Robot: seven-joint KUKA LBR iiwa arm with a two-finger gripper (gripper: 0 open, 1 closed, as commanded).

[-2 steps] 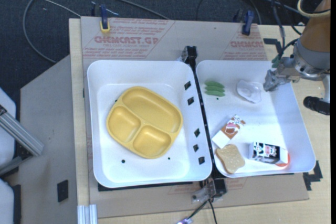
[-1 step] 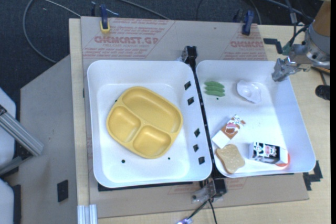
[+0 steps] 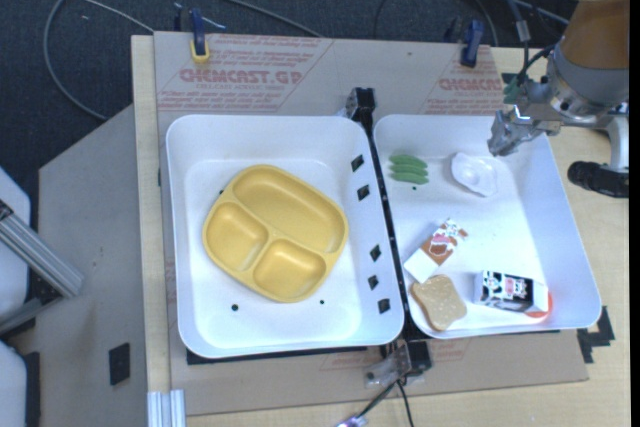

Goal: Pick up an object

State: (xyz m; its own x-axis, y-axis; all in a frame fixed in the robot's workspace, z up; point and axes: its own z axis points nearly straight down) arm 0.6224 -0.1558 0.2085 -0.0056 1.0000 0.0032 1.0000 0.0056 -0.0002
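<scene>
My gripper [image 3: 503, 139] hangs over the back of the right bin [image 3: 560, 215], just above and right of a clear white lump [image 3: 473, 174]. Nothing shows between its tips. A green pod-shaped piece [image 3: 408, 168] lies at the bin's back left. Near the middle sits a small red and white packet [image 3: 442, 242] on a white card. A slice of toast [image 3: 439, 302] rests at the front left, and a black and white carton [image 3: 510, 290] lies at the front right. The arm comes in from the upper right.
The left bin [image 3: 190, 245] holds a yellow divided plate [image 3: 275, 232]. A black divider [image 3: 372, 205] runs between the bins. Blue clamps [image 3: 198, 31] pin the cardboard base at the back, and cables trail over the dark floor behind.
</scene>
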